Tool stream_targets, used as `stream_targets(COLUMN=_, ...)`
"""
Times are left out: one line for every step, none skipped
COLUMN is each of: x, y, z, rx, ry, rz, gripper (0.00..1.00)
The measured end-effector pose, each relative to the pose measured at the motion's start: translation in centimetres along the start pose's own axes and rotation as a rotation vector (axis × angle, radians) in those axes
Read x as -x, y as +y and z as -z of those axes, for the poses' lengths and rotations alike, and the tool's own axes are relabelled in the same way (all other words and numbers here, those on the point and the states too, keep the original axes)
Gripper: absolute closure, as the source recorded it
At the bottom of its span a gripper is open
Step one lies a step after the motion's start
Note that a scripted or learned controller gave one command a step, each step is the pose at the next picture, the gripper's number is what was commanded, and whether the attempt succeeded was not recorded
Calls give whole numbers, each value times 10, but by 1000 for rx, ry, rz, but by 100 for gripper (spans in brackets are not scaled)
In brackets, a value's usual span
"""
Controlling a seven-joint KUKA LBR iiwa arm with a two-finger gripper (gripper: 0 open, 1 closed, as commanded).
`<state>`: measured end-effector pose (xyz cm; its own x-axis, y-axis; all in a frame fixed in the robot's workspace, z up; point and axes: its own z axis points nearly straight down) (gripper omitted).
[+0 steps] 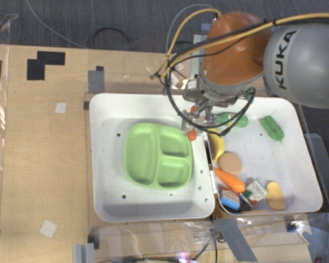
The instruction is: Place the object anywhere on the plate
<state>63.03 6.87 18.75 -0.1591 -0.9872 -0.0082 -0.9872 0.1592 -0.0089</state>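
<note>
A light green divided plate (pixel 156 155) lies in the left white bin (pixel 107 201). The gripper (pixel 196 120) hangs under the orange wrist band, over the bin divider just past the plate's upper right corner. A small orange-red object (pixel 192 136) sits right below the gripper tip, at the plate's rim. Whether it is between the fingers or resting on the bin edge cannot be made out. Cables loop around the wrist and hide much of the gripper.
The right bin (pixel 296 163) holds a green pickle-like piece (pixel 272 127), another green piece (pixel 236 119), a yellow banana (pixel 217 146), a brown round item (pixel 229 162), a carrot (pixel 231 181), a yellow item (pixel 275 195) and small packets (pixel 256 189).
</note>
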Motion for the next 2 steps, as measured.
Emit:
stream_targets(x=46, y=14, z=-68, rx=-1, ry=2, rz=-183, gripper=100)
stream_targets(x=41, y=10, z=-65, rx=-9, ry=5, rz=-188, gripper=0)
